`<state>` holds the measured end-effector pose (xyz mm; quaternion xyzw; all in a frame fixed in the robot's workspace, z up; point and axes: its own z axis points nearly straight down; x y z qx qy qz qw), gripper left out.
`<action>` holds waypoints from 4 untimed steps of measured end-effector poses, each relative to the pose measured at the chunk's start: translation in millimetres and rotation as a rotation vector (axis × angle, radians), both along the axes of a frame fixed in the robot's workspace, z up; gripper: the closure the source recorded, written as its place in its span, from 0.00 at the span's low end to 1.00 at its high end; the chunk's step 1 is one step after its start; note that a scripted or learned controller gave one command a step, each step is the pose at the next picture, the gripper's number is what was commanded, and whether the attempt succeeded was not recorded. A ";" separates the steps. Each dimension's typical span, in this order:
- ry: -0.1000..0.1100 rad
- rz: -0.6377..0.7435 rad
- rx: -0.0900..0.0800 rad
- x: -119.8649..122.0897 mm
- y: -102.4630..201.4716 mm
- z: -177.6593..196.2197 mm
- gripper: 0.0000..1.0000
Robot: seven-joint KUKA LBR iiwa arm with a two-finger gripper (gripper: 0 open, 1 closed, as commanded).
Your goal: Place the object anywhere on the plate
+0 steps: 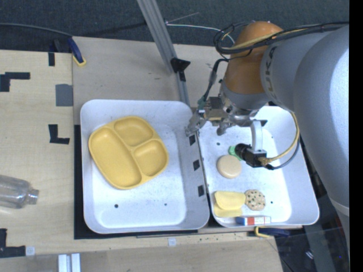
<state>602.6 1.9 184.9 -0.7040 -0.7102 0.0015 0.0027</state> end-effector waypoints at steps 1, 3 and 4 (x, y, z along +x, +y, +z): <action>0.001 0.000 0.001 -76.5 81.0 2.9 0.00; -0.003 -0.008 -0.001 -65.7 5.4 3.1 0.00; -0.002 -0.006 0.000 -65.9 6.6 12.5 1.00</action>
